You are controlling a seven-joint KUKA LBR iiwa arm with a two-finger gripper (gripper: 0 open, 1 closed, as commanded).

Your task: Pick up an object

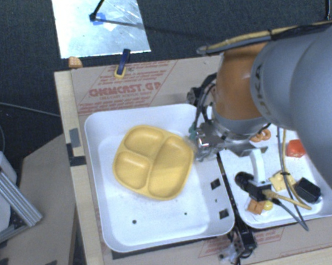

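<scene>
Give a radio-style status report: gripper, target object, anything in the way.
Gripper at right rim of yellow plate, by the bin divide. Yellow plate flat in left bin. Arm hangs over right bin and its small clutter.

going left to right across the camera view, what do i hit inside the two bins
yellow three-compartment plastic plate → robot gripper → small orange chunks → orange-red block

Light even, from overhead, moderately bright. White left bin (160,221) near clipping; yellow tray (153,161) casts faint soft shadow. Glare patches on silver sheet (101,21). Arm (308,96), close to lens, out of focus.
</scene>
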